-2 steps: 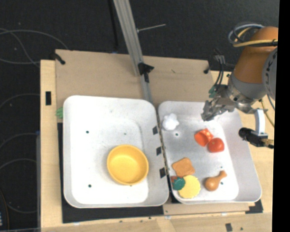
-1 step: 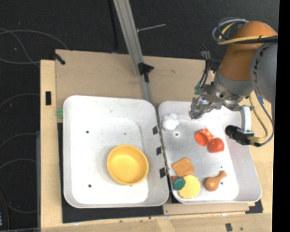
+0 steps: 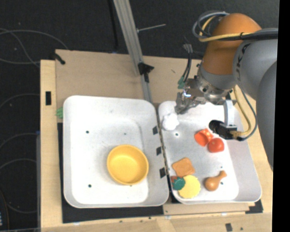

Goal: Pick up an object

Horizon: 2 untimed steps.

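Note:
My gripper [image 3: 183,105] hangs over the far left corner of the right bin [image 3: 247,176], under the orange-banded wrist. A small white lumpy object [image 3: 170,121] lies just below and to the left of it, against the bin's left wall; whether they touch I cannot tell. Further right lie an orange-red piece [image 3: 203,136] and a red ball-like piece [image 3: 216,145], side by side. Toward the front sit an orange flat slab [image 3: 183,166], a yellow disc [image 3: 191,186] with a small green piece [image 3: 179,183] at its left edge, and a brown pear-shaped object [image 3: 214,181].
The left bin [image 3: 88,116] holds a yellow bowl [image 3: 127,164] near its front middle. A slanted metal post [image 3: 133,41] rises behind the bins. The arm's grey body and cables cover the right bin's far right corner.

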Motion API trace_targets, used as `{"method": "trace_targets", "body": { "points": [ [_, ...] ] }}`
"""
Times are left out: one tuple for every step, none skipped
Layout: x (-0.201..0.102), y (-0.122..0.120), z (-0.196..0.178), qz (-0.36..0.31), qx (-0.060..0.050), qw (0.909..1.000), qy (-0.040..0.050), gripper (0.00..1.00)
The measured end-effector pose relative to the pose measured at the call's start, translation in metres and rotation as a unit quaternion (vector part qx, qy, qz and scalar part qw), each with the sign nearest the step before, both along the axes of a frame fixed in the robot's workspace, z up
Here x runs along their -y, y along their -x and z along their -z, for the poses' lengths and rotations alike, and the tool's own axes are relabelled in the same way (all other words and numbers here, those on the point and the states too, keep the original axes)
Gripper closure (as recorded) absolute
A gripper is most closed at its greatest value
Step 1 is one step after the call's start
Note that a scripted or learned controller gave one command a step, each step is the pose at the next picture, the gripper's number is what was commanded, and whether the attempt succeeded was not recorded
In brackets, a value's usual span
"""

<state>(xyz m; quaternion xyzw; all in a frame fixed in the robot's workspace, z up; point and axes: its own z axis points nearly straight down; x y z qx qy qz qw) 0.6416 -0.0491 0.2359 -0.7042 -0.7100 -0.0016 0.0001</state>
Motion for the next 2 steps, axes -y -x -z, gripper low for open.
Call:
{"method": "trace_targets", "body": {
  "points": [
    [-0.055, 0.002, 0.008, 0.0, -0.001, 1.0, 0.0005, 1.0],
    [-0.102, 0.002, -0.005, 0.0, 0.0, 1.0, -0.0004, 1.0]
  ]
}}
